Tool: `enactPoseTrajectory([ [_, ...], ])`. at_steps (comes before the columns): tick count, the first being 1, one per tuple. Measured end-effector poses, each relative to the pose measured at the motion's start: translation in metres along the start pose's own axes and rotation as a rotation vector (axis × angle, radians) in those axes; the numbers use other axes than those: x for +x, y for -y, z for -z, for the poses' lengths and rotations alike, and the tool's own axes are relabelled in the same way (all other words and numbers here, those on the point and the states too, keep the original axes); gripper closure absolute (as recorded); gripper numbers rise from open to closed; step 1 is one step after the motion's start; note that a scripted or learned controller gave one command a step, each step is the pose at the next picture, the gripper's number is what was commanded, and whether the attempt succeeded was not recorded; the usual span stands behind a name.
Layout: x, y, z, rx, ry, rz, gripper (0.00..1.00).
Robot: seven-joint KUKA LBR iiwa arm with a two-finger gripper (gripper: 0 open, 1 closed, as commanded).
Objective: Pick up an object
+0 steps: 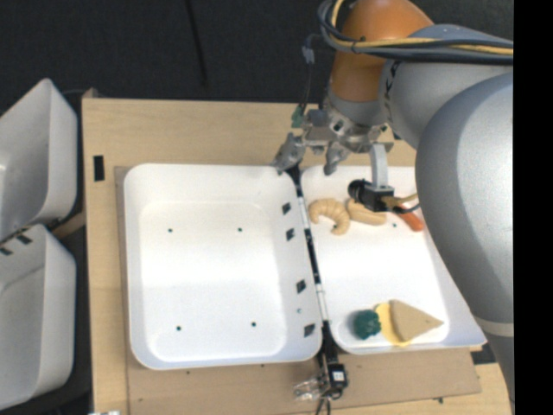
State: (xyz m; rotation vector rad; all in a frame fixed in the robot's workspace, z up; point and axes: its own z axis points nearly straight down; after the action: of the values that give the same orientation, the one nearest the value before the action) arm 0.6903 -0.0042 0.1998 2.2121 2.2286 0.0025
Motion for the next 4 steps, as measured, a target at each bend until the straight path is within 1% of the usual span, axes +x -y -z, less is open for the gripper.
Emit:
enactPoseTrajectory([
  [1,-0.004,0.0,0.013,-0.002,0.002,-0.002,1.0],
  [2,-0.062,0.062,0.207,-0.016,0.004,-0.011,1.0],
  [3,-0.059,0.061,0.196,0.0,0.003,-0.007,0.0],
  [4,-0.004,-0.002,0.31,-0.014,0.002,-0.001,0.0],
])
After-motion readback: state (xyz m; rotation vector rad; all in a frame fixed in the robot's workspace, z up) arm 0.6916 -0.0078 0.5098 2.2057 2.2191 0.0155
